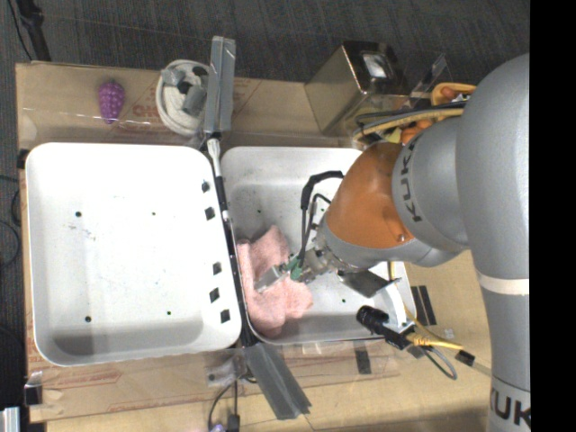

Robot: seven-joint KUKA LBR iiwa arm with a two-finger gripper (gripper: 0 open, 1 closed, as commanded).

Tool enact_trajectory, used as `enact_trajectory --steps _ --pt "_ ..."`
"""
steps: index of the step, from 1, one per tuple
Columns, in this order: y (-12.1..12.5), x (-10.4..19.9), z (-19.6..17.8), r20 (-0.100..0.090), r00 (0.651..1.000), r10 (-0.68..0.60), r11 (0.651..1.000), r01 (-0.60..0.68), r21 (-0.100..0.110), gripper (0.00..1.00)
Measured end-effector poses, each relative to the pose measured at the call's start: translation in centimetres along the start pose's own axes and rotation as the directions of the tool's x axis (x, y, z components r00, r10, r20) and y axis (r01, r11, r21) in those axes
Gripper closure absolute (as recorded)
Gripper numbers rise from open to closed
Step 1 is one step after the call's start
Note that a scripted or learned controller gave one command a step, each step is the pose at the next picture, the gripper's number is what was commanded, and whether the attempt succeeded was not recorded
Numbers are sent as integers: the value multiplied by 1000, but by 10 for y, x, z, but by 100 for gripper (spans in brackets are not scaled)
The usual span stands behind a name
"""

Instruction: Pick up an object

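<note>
Right bin, lower-left corner: pink cloth (pixel 270 282), crumpled against the divider wall.
Gripper (pixel 281 275): low over the cloth's middle, touching it; whether the jaws are spread or closed, can't tell.
Right bin (pixel 270 174): mostly covered by the arm.
Left bin (pixel 117 250): just beside it.
Bench: purple grape bunch (pixel 111 99), white cable coil (pixel 180 93) behind the bins.
Arm (pixel 423 196): enters from right, orange band above the wrist, angled down-left.

Pink cloth (pixel 270 282) lies crumpled against the right bin's (pixel 270 174) left wall.
</note>
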State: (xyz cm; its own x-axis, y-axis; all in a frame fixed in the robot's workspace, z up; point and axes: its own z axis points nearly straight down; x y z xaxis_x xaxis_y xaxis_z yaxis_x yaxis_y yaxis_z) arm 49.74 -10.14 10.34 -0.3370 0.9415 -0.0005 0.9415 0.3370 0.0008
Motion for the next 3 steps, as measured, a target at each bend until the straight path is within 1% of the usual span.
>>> enact_trajectory --steps 1,2,3 --pt "53 -38 11 -1 996 87 996 -87 3 0" --pt "43 13 -89 -2 998 56 998 -56 2 0" --pt "44 13 -98 -2 999 49 999 -49 3 100"
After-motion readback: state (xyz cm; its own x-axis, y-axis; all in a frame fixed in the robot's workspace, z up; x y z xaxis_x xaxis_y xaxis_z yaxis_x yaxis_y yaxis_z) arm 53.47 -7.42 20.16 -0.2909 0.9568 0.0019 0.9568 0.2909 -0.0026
